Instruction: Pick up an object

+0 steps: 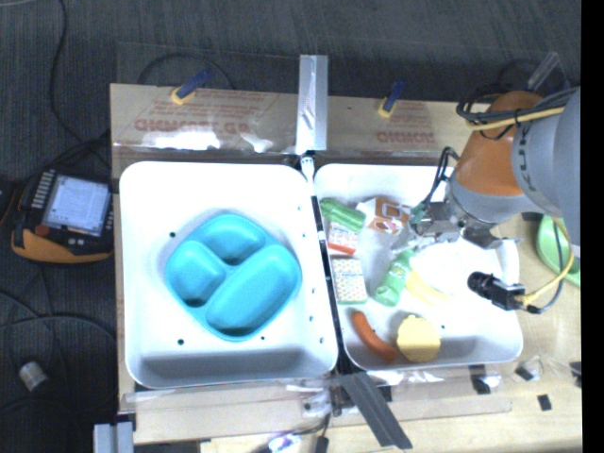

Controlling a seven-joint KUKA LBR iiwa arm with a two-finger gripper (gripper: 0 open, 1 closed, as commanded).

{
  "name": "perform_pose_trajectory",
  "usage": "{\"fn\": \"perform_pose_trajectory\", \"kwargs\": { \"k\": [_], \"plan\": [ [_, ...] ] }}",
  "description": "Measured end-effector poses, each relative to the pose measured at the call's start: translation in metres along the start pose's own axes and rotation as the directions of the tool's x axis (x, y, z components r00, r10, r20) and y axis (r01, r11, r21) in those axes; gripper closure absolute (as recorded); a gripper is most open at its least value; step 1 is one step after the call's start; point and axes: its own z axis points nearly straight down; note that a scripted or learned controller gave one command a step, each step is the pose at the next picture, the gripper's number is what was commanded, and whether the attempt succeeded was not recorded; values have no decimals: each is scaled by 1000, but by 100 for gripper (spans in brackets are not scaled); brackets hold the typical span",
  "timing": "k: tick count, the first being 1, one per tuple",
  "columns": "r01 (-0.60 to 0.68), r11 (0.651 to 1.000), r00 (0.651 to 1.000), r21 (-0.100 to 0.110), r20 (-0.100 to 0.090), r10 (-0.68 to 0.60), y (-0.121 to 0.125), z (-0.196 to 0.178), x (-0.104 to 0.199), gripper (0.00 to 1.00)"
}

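My gripper (431, 222) hangs over the upper middle of the right bin (477, 347), at the end of the grey arm with its orange band (491, 159). Just to its left lies an orange and white packet (388, 214). A green bottle (393, 281) lies tilted below the gripper, and a pale yellow strip (425, 293) sits beside it. Along the bin's left side are a green object (340, 215) and a checkered packet (347, 279). A brown-red sausage (372, 337) and a yellow block (418, 338) rest at the front.
The left bin (142, 253) holds a blue divided plate (233, 274). A black divider (324, 272) runs between the bins. A black cable part (493, 287) hangs over the right bin's right side. A green object (549, 239) lies outside, on the right.
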Motion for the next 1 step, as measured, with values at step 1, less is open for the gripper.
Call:
{"fn": "perform_pose_trajectory", "kwargs": {
  "k": [1],
  "plan": [
    [-113, 994, 994, -5, 7, 113, 78, -99, -3, 100]
  ]
}}
